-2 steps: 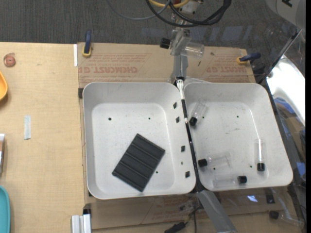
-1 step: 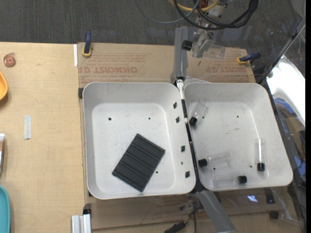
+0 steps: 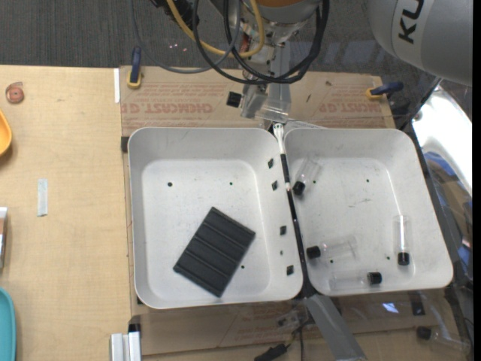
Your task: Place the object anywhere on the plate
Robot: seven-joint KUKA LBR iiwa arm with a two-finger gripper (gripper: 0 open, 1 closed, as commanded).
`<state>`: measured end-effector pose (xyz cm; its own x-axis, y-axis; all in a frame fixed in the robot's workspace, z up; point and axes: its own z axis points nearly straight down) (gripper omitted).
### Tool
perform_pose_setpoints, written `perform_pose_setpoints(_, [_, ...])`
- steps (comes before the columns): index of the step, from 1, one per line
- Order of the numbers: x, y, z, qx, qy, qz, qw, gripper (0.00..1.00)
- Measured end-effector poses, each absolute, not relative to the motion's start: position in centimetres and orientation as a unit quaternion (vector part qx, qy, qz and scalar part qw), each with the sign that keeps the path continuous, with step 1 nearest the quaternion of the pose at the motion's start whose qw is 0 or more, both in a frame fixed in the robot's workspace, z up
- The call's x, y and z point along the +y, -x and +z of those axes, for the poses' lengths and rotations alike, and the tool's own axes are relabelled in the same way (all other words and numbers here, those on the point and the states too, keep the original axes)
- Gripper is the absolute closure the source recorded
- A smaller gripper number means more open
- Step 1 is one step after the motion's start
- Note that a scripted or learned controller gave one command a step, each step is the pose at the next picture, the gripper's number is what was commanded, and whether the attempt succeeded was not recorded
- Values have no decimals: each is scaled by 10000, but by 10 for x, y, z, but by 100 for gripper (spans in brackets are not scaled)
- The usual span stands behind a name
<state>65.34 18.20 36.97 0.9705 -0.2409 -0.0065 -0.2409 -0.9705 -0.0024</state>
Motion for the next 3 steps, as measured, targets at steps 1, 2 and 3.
perform_pose_setpoints(1, [168,-594,440,1035,9946,23,18,100])
perform_pose_setpoints(2, [223,-656,439,1021,9948,29,19,100])
perform_pose_setpoints(3, [220,-658,446,1066,9943,54,39,100])
